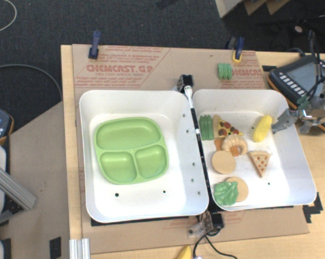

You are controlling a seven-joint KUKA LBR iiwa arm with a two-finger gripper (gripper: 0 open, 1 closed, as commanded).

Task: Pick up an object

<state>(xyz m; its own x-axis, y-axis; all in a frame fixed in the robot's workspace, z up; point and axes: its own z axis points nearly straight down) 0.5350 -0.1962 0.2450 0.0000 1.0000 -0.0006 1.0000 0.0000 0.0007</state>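
The right white bin [292,190] holds several toy foods. A yellow corn-like piece [262,128] lies near its far right side. Around the middle lie a green ridged piece [206,127], a pizza slice [224,127], a tan croissant-like piece [232,142], a round tan disc [223,162], a triangular sandwich slice [259,162] and a green leaf [225,193] on another tan disc. My gripper [288,121] hangs at the right bin's far right rim, just right of the yellow piece, with nothing seen held in it.
The left white bin [92,161] holds a green divided plate [131,149]. A small green ridged toy [224,71] lies on the cardboard behind the right bin. Blue clamps [94,44] pin the board. A black pendant [296,80] sits at the right.
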